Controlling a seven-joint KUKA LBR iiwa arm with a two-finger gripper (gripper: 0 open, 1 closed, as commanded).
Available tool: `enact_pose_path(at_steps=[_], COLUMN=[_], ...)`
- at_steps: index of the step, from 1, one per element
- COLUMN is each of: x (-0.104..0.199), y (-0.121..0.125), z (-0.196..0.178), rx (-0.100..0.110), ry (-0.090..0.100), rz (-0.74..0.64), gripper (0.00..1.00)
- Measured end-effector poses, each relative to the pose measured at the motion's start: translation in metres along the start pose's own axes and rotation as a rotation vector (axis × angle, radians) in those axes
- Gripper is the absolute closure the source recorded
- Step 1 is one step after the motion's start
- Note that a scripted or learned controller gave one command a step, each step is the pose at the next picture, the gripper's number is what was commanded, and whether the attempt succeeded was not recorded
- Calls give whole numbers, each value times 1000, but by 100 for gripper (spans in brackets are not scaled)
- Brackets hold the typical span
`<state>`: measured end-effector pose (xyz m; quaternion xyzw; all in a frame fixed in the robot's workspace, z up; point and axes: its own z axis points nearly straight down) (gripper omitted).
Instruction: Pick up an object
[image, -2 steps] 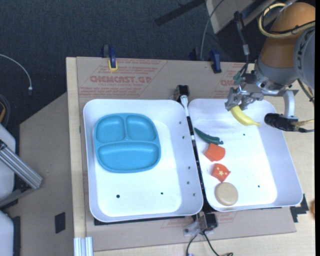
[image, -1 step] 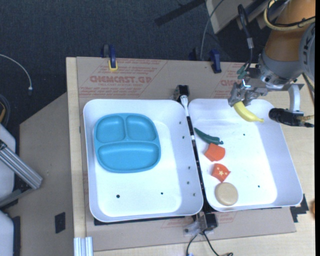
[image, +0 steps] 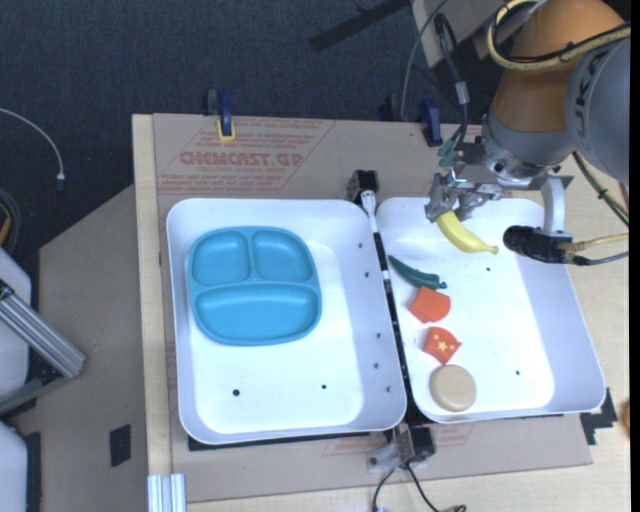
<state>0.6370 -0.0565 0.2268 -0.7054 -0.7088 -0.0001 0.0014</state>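
Over the right bin (image: 560, 330), gripper (image: 447, 203) sits at the banana (image: 466, 235), touching its top end; whether it's clenched I cannot tell; next call: a clean lift

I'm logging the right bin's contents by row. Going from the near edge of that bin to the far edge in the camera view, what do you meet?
Beige round disc → red block → orange-red piece → green strip → banana, with the tool just above its far end.
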Motion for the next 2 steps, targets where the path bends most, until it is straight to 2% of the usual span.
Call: enact_pose_path(at_steps=[1,2], x=[56,100], y=[4,-5], z=[-7,-7], rx=[-4,0], ry=[-1,-1], rz=[-1,0], gripper=[100,100])
